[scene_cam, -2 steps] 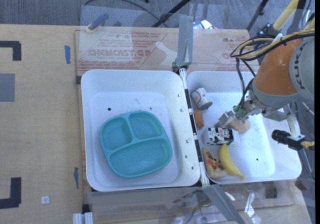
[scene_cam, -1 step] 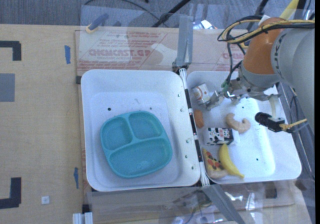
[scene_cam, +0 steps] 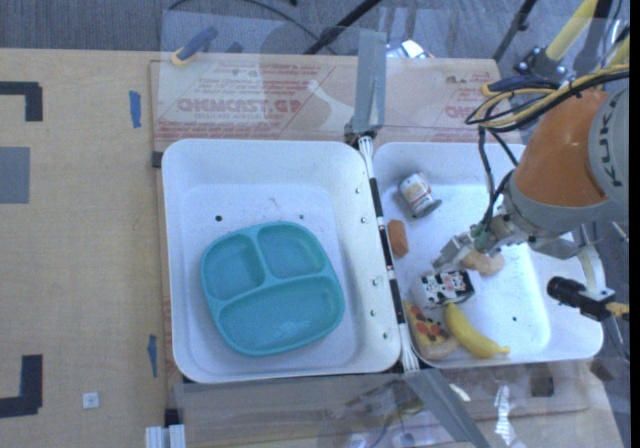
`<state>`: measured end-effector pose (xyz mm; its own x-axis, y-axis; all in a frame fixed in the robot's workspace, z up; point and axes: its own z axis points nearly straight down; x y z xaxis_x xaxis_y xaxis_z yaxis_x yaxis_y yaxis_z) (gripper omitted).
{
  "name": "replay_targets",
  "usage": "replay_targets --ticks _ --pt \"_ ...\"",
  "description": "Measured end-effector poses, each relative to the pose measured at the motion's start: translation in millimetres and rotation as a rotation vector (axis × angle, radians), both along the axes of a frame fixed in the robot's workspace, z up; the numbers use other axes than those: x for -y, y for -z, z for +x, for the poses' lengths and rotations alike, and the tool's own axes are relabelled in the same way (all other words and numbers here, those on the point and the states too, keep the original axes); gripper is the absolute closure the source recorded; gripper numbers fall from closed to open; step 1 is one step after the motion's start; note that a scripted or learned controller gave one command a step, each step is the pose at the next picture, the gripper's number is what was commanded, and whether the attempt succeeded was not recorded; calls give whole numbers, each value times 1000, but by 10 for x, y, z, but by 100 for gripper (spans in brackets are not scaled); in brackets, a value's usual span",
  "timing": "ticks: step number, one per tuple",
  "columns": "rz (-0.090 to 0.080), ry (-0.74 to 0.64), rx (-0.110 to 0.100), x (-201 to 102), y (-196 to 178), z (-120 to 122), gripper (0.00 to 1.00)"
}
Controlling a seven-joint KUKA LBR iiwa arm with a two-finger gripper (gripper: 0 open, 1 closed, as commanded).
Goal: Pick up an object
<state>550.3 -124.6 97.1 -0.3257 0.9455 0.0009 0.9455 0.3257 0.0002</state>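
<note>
Banana (scene_cam: 476, 333), the nearest pickable thing in the right bin (scene_cam: 570, 334), lies flat on the bin floor close to the front wall, its long axis running from upper left to lower right with a gentle curve; it is smooth and yellow. Just left of the banana, touching or nearly touching it, sits a rounded orange and red item (scene_cam: 428, 329), too blurred to name. Directly behind the banana lies a small black-and-white patterned object (scene_cam: 446, 286), boxy in outline. Behind the banana and slightly right, the tool (scene_cam: 462, 251) hangs low over the bin floor just above that patterned object, with a pale tan lump (scene_cam: 488, 262) beside it; whether its fingers are apart or together cannot be told. The grey arm (scene_cam: 570, 161) comes in from the right, its orange band bulging above the wrist, the wrist angled down and leftward. Farther back and left of the banana, a small orange oval (scene_cam: 398, 237) rests against the bin's left wall, and beyond it a short cylindrical can (scene_cam: 419, 194) lies tilted. Left of the banana, the other bin (scene_cam: 190, 176) holds a teal three-compartment plastic tray (scene_cam: 271, 286). Both bins are matte white on a pale wooden surface (scene_cam: 70, 236).
</note>
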Motion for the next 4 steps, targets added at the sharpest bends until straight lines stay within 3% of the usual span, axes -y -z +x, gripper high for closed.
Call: replay_targets --ticks 1,2,3,4 --pt "-2 -172 2 -250 -41 1143 0" --pt "-1 -174 3 -125 110 916 0" --pt "-3 -46 6 171 108 1084 0" --pt "-6 -49 16 160 -31 1113 100"
